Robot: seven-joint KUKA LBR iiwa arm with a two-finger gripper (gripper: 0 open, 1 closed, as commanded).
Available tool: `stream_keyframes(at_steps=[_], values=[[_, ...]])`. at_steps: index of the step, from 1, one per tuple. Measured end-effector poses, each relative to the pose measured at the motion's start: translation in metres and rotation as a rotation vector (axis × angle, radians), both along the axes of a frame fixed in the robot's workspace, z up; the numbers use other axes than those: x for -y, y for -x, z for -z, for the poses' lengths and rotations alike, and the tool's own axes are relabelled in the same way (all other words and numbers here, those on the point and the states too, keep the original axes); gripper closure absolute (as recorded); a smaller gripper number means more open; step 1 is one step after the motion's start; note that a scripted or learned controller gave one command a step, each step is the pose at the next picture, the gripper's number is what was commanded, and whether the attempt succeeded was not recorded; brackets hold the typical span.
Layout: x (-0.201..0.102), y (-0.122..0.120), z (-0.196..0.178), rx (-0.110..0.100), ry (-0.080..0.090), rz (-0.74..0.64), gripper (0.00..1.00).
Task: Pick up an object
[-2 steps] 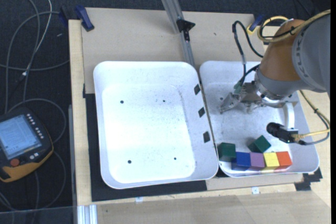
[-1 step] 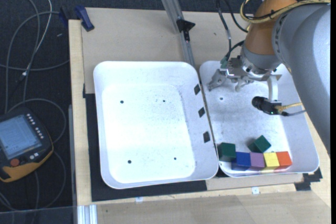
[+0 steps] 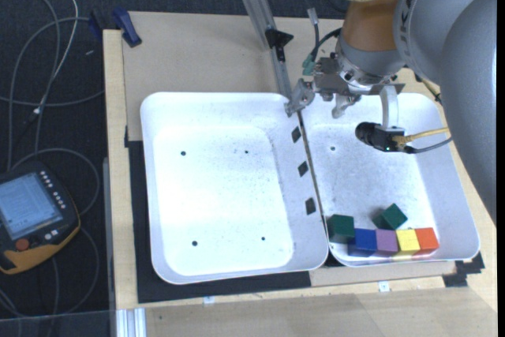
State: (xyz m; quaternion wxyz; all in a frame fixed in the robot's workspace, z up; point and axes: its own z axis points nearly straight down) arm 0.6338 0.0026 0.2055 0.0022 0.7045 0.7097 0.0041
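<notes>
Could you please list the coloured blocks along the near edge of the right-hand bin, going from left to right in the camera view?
Dark green block → blue block → purple block → yellow block → orange block. A second green block sits just behind the purple and yellow ones, so I leave it out of the order.

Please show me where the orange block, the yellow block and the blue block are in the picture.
orange block [image 3: 427, 237], camera view, on its top face.
yellow block [image 3: 407, 240], camera view, on its top face.
blue block [image 3: 364, 240], camera view, on its top face.
</notes>
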Motion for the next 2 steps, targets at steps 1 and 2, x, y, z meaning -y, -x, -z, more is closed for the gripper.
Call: stream_keyframes(at_steps=[1,2], values=[[-0.0448,0.0279,0.0057,-0.013,0.0,0.003,0.0],[-0.0419,0.027,0.0058,-0.012,0.002,0.006,0.0]])
